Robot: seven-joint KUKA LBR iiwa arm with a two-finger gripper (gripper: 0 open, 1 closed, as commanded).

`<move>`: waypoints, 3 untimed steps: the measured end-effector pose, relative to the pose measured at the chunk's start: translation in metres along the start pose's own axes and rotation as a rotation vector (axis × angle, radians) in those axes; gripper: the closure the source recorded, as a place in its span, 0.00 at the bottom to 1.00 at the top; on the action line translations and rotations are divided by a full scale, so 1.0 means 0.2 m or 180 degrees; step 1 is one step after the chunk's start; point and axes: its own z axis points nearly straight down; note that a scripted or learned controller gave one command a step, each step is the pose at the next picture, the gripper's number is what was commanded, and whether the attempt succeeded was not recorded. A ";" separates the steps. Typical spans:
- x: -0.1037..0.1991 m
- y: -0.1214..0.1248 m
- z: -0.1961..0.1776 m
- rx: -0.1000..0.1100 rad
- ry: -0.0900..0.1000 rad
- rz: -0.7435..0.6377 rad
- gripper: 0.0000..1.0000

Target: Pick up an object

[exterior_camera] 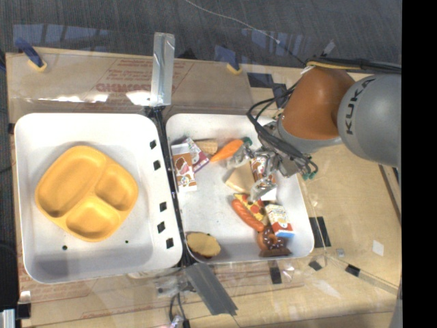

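Two white bins on the worktop point(355, 183): yellow divided tray point(87, 191) in the left bin point(27, 251), toy food scattered across the right bin point(205, 210). Hand point(263, 176) low over the clutter, right of the toy carrot point(226, 150), close above the hot dog point(248, 212). Fingers lost among the wrappers, so spread or closed: cannot tell. Carrot probably light, hard, slick plastic; best pinched across the thick middle.

Dark grey carpet point(82, 2) is being seen along the top of the frame. A thin white cable point(205, 9) is lying across it. The brown bench top point(355, 210) is being evenly lit, at right.
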 end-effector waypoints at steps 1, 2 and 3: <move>0.14 0.05 0.00 0.0006 -0.0006 0.0610 0.00; -0.16 0.05 0.01 -0.0003 0.0009 0.0580 0.00; 0.09 0.04 0.01 -0.0013 0.0008 -0.0294 0.00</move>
